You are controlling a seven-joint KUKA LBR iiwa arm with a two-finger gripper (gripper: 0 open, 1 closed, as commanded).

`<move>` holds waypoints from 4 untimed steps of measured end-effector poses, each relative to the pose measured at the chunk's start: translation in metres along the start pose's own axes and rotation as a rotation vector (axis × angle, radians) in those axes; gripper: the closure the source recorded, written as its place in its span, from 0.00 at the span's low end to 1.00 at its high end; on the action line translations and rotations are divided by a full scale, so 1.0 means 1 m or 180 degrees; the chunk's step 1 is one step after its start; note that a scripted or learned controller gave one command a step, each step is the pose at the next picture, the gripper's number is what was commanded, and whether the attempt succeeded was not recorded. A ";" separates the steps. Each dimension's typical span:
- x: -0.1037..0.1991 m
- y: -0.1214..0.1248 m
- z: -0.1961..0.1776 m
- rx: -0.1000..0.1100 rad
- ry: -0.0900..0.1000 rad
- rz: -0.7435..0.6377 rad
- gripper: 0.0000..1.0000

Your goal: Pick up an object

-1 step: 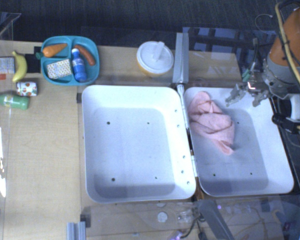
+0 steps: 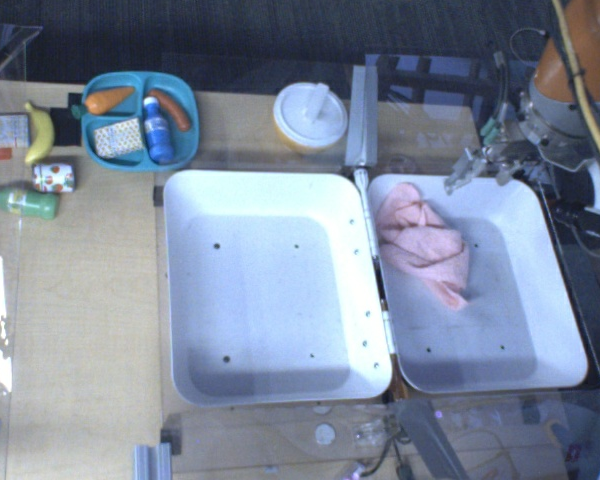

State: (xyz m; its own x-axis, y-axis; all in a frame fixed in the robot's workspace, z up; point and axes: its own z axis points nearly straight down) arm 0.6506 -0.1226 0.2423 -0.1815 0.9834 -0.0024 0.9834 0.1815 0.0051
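Observation:
A crumpled pink cloth (image 2: 425, 245) lies in the left half of the right white bin (image 2: 540, 358), close to the wall between the two bins. My gripper (image 2: 482, 175) hangs over that bin's far edge, up and to the right of the cloth and apart from it. Its fingers (image 2: 460, 179) stand open with nothing between them. The grey arm with its orange band (image 2: 570, 38) comes in from the upper right.
The left white bin (image 2: 180, 298) sits beside the right one. Behind the bins stand a yellow tub with a white lid (image 2: 310, 115) and a blue divided tray (image 2: 140, 118) of toy food. A banana (image 2: 40, 131), a small can (image 2: 53, 177) and a green bottle (image 2: 20, 202) lie at far left.

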 end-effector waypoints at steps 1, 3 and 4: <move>-0.010 -0.039 -0.008 0.0003 0.0003 0.0170 0.00; 0.041 -0.051 0.150 -0.0041 -0.0009 -0.0332 0.00; 0.042 -0.048 0.138 -0.0059 -0.0010 -0.0337 1.00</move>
State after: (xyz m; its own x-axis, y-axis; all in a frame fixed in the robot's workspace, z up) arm 0.5960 -0.0900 0.1037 -0.2844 0.9587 -0.0071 0.9584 0.2845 0.0230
